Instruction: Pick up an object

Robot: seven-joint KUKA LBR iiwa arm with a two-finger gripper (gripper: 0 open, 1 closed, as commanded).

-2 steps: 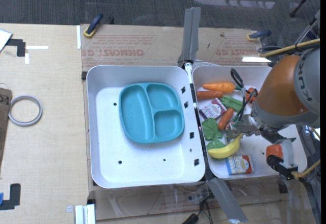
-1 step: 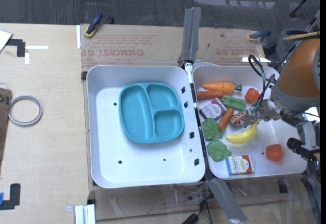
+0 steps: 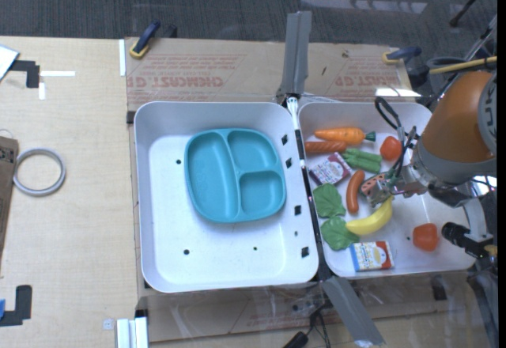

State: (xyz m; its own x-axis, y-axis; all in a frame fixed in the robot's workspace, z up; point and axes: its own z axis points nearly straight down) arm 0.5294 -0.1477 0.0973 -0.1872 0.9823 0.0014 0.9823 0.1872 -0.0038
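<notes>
The right bin (image 3: 474,259) holds toy foods: an orange carrot (image 3: 340,134), a green pepper (image 3: 363,159), a red tomato (image 3: 390,148), a red sausage (image 3: 355,190), a yellow banana (image 3: 371,220), green leaves (image 3: 327,200), another green leaf (image 3: 338,233), a small packet (image 3: 330,171), a little carton (image 3: 371,256) and a second tomato (image 3: 425,236). My gripper (image 3: 380,189) hangs low over the middle of this bin, just above the banana and right of the sausage. Nothing shows between its tips. The arm's orange band (image 3: 462,121) covers the bin's far right corner.
A teal divided plate (image 3: 235,174) lies in the left bin (image 3: 158,204). A roll of tape (image 3: 35,171) sits on the wooden bench at the left. A grey post (image 3: 296,54) rises behind the seam between the bins.
</notes>
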